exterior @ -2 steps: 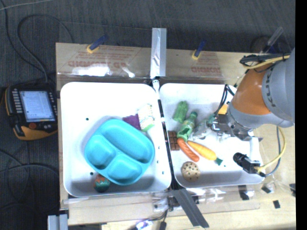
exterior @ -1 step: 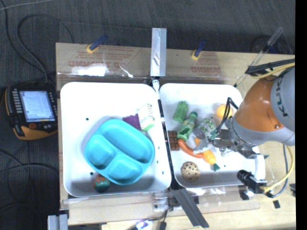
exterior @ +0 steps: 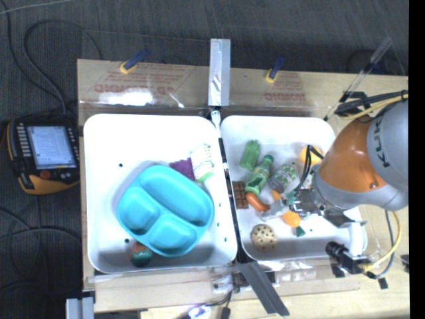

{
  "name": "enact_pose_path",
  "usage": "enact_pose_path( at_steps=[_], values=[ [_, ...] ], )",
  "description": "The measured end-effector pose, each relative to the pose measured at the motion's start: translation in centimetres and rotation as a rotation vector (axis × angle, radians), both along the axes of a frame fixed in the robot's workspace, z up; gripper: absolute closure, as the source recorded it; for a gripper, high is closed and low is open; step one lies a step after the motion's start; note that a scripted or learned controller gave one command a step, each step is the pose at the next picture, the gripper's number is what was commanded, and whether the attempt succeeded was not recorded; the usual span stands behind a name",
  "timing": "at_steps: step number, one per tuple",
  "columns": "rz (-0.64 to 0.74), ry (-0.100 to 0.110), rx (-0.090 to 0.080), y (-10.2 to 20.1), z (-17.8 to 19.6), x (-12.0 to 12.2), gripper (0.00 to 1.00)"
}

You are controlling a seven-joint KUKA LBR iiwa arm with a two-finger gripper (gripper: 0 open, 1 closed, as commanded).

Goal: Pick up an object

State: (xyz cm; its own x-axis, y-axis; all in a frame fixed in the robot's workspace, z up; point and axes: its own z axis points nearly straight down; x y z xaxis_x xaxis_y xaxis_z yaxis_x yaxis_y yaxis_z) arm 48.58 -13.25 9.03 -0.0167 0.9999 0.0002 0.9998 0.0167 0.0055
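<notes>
My gripper (exterior: 297,206) reaches down into the right bin (exterior: 279,128), its tip low among small toys near the bin's middle right. A small orange piece (exterior: 291,218) and a teal bit (exterior: 300,230) lie right under it. To its left sit a green bottle (exterior: 250,155), a second green bottle (exterior: 261,173), a clear bottle (exterior: 284,177), an orange carrot-like toy (exterior: 257,202) and a brown chocolate bar (exterior: 240,195). A tan dotted ball (exterior: 263,236) rests near the front wall.
The left bin (exterior: 106,138) holds a large cyan divided tray (exterior: 166,209), a purple item (exterior: 182,169), a white-green packet (exterior: 202,163) and a small red-green toy (exterior: 140,253). The orange-banded arm (exterior: 355,168) covers the right bin's right side. A pendant (exterior: 43,153) lies far left.
</notes>
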Motion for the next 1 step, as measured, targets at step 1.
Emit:
enact_pose_path(
  at_steps=[1],
  values=[
    [0.001, -0.005, 0.001, 0.08, 0.97, 0.21, 1.00]
  ],
)
